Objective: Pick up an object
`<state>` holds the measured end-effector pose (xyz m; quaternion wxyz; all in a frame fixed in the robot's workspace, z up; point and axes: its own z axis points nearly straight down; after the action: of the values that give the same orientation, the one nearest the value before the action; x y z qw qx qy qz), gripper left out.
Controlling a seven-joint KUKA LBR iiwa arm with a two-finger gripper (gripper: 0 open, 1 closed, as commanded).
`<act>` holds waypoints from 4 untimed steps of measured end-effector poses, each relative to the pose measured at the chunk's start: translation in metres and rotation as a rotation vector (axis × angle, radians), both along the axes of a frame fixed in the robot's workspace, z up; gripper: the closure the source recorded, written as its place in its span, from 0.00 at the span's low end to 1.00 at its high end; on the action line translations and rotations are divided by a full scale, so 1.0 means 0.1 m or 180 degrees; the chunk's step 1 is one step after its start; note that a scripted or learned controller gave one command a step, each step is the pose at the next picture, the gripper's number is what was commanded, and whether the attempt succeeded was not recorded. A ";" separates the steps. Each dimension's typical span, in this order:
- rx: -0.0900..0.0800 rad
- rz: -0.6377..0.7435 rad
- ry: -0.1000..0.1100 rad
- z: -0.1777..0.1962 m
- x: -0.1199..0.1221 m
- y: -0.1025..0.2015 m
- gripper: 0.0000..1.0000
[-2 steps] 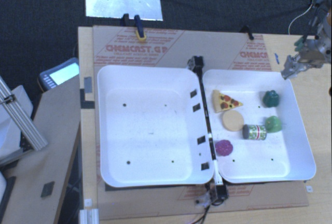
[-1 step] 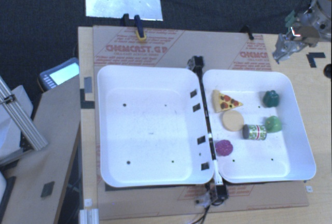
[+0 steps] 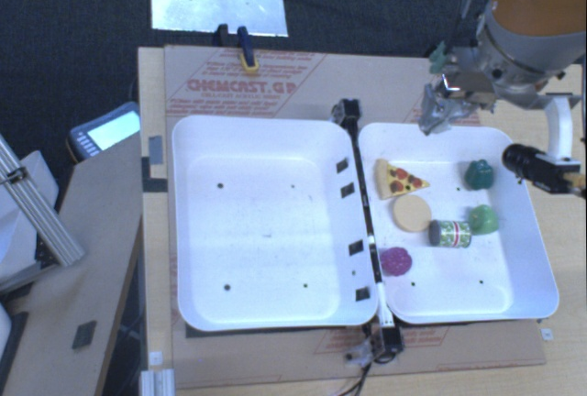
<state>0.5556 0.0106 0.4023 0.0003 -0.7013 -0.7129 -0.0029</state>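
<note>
Two shallow white bins [image 3: 266, 229] share a wooden bench; the two-finger gripper [image 3: 438, 117] hovers over the right bin's far edge, fingers released, grasping nothing.

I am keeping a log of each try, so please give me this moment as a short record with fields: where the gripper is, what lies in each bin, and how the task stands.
gripper: above the far edge of the right bin, nothing seen between its fingers
right bin: pizza slice, tan disc, small can on its side, purple piece, dark green piece, light green piece
left bin: no objects seen in it
task state: no object picked up yet
</note>
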 end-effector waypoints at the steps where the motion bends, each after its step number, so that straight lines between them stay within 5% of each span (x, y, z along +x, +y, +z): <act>1: 0.0000 -0.0005 -0.0001 0.20 -0.37 1.00 1.00; 2: -0.0005 -0.0013 0.0012 0.03 -0.71 1.67 1.00; 3: 0.0013 -0.0021 -0.0031 1.18 -0.69 2.21 1.00; 4: -0.0010 -0.0037 0.0006 1.11 -0.69 2.17 0.00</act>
<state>0.4864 0.2280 0.5135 -0.0001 -0.7054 -0.7088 -0.0011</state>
